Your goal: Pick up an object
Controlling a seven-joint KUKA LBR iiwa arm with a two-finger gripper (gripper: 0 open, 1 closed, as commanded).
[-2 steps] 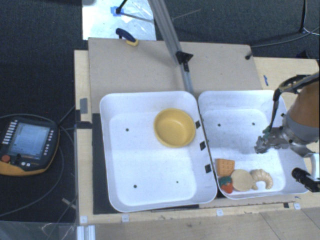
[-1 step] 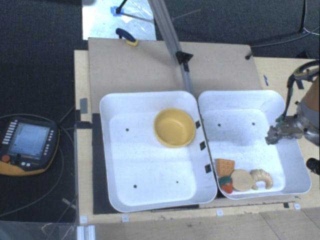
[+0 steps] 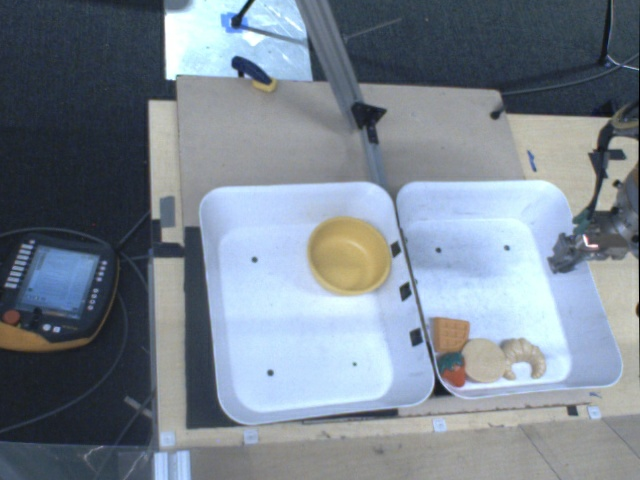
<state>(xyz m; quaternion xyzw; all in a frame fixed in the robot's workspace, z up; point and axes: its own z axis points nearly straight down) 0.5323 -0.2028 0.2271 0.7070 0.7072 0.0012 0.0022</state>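
Observation:
A yellow bowl (image 3: 348, 255) sits in the left bin (image 3: 240, 268), near its back right corner. In the front of the right bin (image 3: 480, 218) lie several food items close together: an orange waffle-like square (image 3: 450, 332), a round tan cookie (image 3: 483, 360), a croissant (image 3: 526, 356) and a small red and green piece (image 3: 453, 372). The gripper (image 3: 566, 255) hangs over the right rim of the right bin, well behind and to the right of the food. Nothing shows in it.
A grey pole (image 3: 335, 58) slants across the cardboard behind the bins. A teach pendant (image 3: 52, 290) lies on the floor at the left. Black clips (image 3: 405, 290) join the bins along their shared edge.

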